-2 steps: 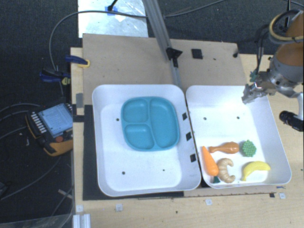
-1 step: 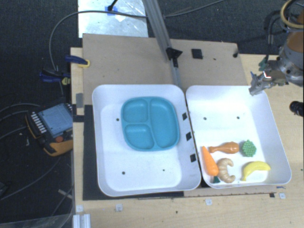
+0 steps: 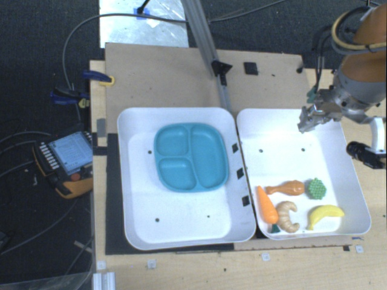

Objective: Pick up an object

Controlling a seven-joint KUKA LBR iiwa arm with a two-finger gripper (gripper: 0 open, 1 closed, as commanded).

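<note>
Dark carpet surrounds a brown tabletop (image 3: 181, 71) carrying two shallow white bins side by side; cables run across the floor at left, and a handheld pendant (image 3: 65, 162) lies there beside the tabletop edge. Left bin (image 3: 139, 222): holds one blue plate (image 3: 191, 157) with three compartments, lying flat in the upper middle; nothing rests on it. Right bin (image 3: 338, 156): five toy foods clustered in the near part, well apart from the arm. Carrot (image 3: 266, 205): orange, lying lengthwise by the bin's left wall. Drumstick (image 3: 286, 189): brown, just above and right of the carrot, its thick end near the broccoli (image 3: 315, 188), a small green piece. Croissant (image 3: 288, 215): tan, curved, just beside the carrot's lower end. Banana (image 3: 324, 214): yellow, to the right of the croissant and below the broccoli, near the bin's right wall. Arm (image 3: 361, 47): grey with an orange band, entering from the right above the right bin's far corner. Hand (image 3: 309, 121): over the upper right part of the right bin, above bare floor, clear of every item; nothing visible between its fingers; whether they are released or clenched cannot be told at this angle. Metal pole (image 3: 202, 29): crosses the tabletop diagonally to the gap between the bins.
</note>
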